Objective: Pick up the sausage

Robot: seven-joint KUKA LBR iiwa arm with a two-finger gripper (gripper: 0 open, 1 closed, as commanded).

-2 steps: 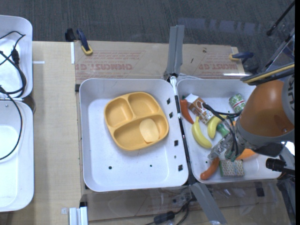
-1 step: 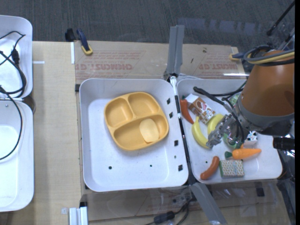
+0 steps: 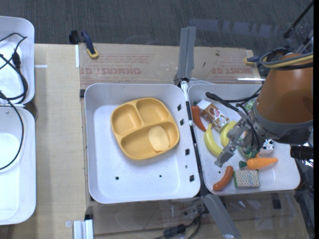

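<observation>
The sausage (image 3: 223,178), a short reddish-brown link, lies near the front edge of the right bin (image 3: 294,180), beside a small speckled sponge block (image 3: 246,179). My gripper (image 3: 225,156) hangs low over the right bin, pointing down and to the left, its tip just above and behind the sausage and apart from it. It sits next to a banana (image 3: 211,142). Nothing shows in its grasp.
The right bin also holds a red chili-like piece (image 3: 198,117), a printed packet (image 3: 216,115), a carrot (image 3: 262,163) and a dice (image 3: 268,144). A yellow divided plate (image 3: 129,121) lies in the left bin (image 3: 99,178). The arm's orange band (image 3: 289,93) covers the right bin's far right part.
</observation>
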